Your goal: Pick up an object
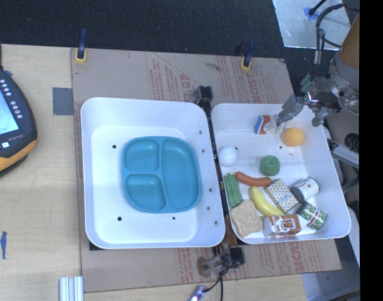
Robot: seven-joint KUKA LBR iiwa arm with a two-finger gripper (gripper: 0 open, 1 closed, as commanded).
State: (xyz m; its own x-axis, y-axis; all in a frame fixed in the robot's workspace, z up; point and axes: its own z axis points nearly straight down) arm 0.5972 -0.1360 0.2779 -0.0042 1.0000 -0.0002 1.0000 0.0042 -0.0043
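Observation:
The right bin (332,168) holds several toy foods. A small red, white and blue carton (261,125) lies near its far wall, with an orange ball (293,137) just right of it. My gripper (281,124) reaches in from the upper right, and its tip hangs over the carton's right edge, between the carton and the orange ball. Nothing is seen held in it. Nearer the front lie a white ball (228,156), a green ball (270,165), a sausage (254,180), a banana (263,201) and a bread slice (246,219).
The left bin (97,168) holds a blue divided plate (161,172). A green pickle (232,190), a checkered box (281,195), two small cans (309,202) and a flat packet (283,226) crowd the right bin's front. A tablet-like pendant (6,118) lies at far left.

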